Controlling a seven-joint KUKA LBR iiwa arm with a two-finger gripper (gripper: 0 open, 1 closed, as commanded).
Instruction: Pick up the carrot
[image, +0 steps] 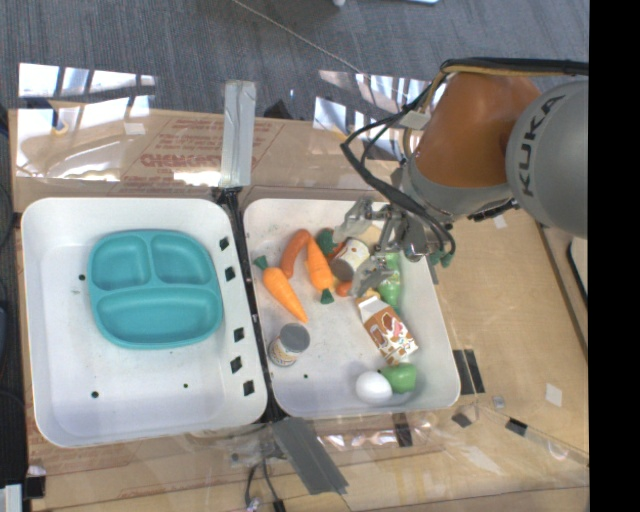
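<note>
While the tool (372, 243), grip state unclear, hovers, the carrot (281, 290) lies left.

My one camera: fixed above the bench (500, 330), looking down at a slant; both white bins (40, 300) framed whole, moderately near; arm (540, 130) entering from right.

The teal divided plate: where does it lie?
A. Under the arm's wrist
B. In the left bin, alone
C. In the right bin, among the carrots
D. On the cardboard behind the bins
B. The teal divided plate lies flat in the left bin, while the carrots lie in the right bin.
</note>
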